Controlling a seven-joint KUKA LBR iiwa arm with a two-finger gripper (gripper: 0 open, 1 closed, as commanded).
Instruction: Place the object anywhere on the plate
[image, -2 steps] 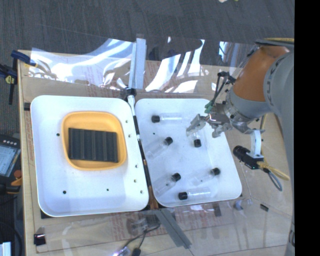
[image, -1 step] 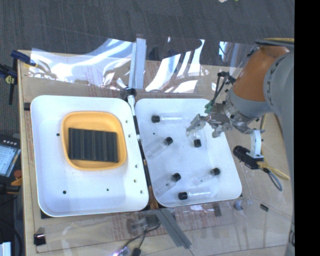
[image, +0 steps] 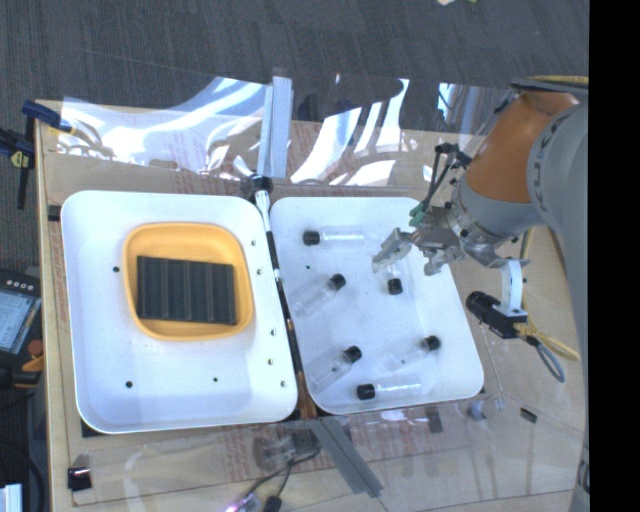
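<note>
A yellow plate (image: 186, 243) with a dark ridged insert lies in the left white bin (image: 90, 360). Several clear vials with black caps lie scattered in the right bin (image: 455, 375): one at the back left (image: 330, 238), one near the middle (image: 325, 290), others toward the front (image: 385, 388). A small black-capped piece (image: 395, 287) sits just below my gripper (image: 412, 258). The gripper hovers over the back right part of the right bin. Its fingers (image: 388, 250) are spread open with nothing between them.
A ridge (image: 280, 300) where the two bins meet separates them. Crinkled clear plastic film (image: 330, 130) lies behind the bins. Cables and small tools (image: 545, 345) rest on the bench right of the right bin.
</note>
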